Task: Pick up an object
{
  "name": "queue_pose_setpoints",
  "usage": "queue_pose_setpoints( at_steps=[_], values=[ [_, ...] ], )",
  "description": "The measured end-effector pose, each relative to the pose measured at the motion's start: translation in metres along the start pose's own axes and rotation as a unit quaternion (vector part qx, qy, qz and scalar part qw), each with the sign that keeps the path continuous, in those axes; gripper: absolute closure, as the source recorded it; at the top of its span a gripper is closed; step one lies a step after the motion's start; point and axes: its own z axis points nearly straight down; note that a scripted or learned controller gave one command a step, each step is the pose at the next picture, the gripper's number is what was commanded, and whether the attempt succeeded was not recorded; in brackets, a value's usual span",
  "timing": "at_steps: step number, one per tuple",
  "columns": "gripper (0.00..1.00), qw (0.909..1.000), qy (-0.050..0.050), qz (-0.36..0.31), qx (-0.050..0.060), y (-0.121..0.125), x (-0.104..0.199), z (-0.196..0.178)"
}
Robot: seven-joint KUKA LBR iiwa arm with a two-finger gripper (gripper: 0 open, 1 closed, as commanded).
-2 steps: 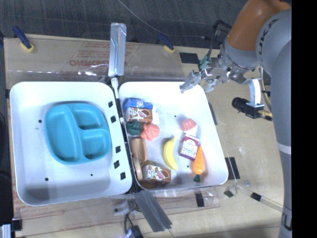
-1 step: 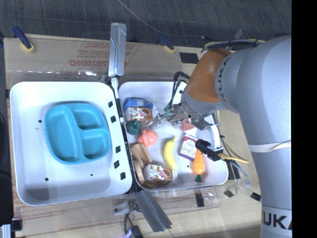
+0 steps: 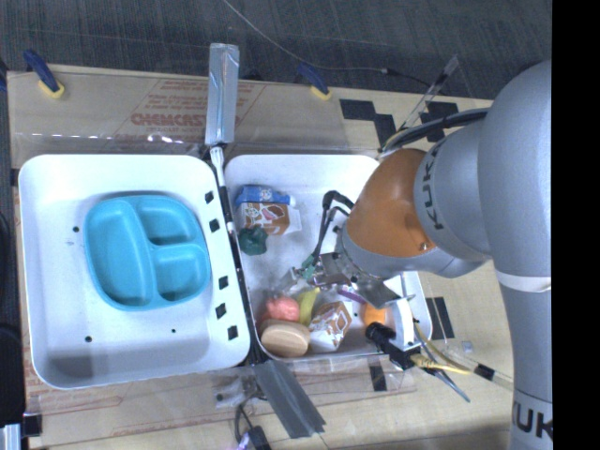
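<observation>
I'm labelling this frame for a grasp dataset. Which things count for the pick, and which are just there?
For the job:
gripper
carton
dark green piece
pink item
bread roll
snack packet

Just lying about:
blue tray
blue clamps

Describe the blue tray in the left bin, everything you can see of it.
The blue tray is a light turquoise dish that looks like moulded plastic, with rounded corners and a raised rim. Ridges split it into compartments: one large section on the left and smaller ones on the right. Nothing lies in them. It sits flat on the floor of the left bin, turned slightly askew to the bin's walls and roughly central, touching only the bin floor.
</observation>
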Motion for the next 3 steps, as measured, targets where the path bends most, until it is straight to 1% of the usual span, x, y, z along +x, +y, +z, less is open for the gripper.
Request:
queue_pose_setpoints(
  at_steps=[1,2,3],
  values=[
    [0.00,0.9999,-0.001,-0.011,-0.001,-0.025,-0.005,0.004],
    [0.00,0.9989,-0.001,-0.047,-0.002,-0.019,-0.035,0.004],
    [0.00,0.9684,-0.002,-0.249,-0.002,-0.008,-0.058,0.004]
  ],
)
